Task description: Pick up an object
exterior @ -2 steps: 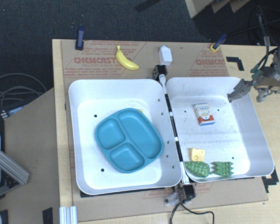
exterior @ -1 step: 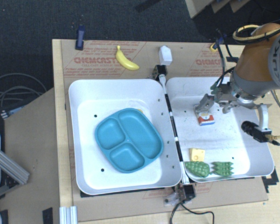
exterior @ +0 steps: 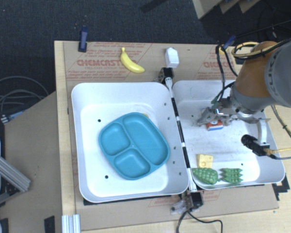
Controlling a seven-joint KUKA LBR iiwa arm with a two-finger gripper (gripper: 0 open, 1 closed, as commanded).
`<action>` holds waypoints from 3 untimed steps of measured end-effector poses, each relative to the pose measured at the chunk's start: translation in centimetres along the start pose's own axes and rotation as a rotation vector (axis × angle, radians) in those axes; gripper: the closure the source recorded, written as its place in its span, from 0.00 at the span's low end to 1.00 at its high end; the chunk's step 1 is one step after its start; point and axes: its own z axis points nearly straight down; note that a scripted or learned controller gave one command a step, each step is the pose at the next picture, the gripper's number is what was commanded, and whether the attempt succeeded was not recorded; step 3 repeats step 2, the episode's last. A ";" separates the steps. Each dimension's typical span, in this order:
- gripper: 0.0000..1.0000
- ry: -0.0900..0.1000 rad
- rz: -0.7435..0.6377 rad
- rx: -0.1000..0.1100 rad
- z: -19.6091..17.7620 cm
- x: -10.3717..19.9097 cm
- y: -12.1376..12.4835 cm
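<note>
My gripper (exterior: pixel 214 119) is low in the right bin (exterior: pixel 266 176), near its far left part, with the orange-banded wrist behind it to the right. Its fingers (exterior: pixel 202 120) stand open, spread either side of a small red, white and blue object (exterior: pixel 214 126) that lies on the bin floor right at the fingertips. Nearer the front of the same bin lie a yellow cheese-like block (exterior: pixel 205 160), a green bumpy toy (exterior: pixel 205 175) and a green leafy toy (exterior: pixel 231 175).
The left bin (exterior: pixel 82 101) holds a blue divided plate (exterior: pixel 132 145). Behind the bins on the bench lie a banana (exterior: pixel 131 62), a white block (exterior: pixel 172 57) and a blue clip (exterior: pixel 83 39). Cables hang around the arm at the right.
</note>
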 end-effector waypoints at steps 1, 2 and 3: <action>1.00 -0.001 0.000 -0.005 -1.1 0.0 0.1; 1.00 -0.001 -0.002 -0.006 -10.2 7.3 -4.0; 1.00 -0.001 -0.002 -0.006 -10.2 7.3 -4.0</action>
